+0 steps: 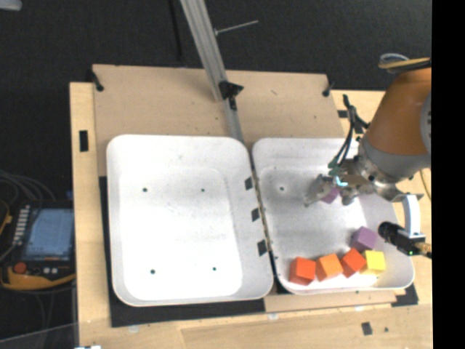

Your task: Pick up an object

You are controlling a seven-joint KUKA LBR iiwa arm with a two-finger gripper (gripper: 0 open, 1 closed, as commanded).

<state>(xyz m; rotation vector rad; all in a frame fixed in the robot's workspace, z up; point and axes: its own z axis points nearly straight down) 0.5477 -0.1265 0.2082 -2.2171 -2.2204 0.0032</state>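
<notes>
My gripper (333, 193) hangs over the middle of the right bin (285, 160), reaching in from the right. A small purple block (331, 195) shows between its two grey fingers (317, 192), and the fingers are shut on it. Along the bin's front edge lie a red block (303, 270), an orange block (330, 266), another red-orange block (354, 261) and a yellow block (375, 260). A second purple block (365, 237) lies just behind the yellow one.
The left bin (131, 195) lies beside the right one, with a divider between them. A slanted metal pole (211, 57) rises from the back of the bench. A black fitting (396, 236) on the arm hangs near the right bin's right rim.
</notes>
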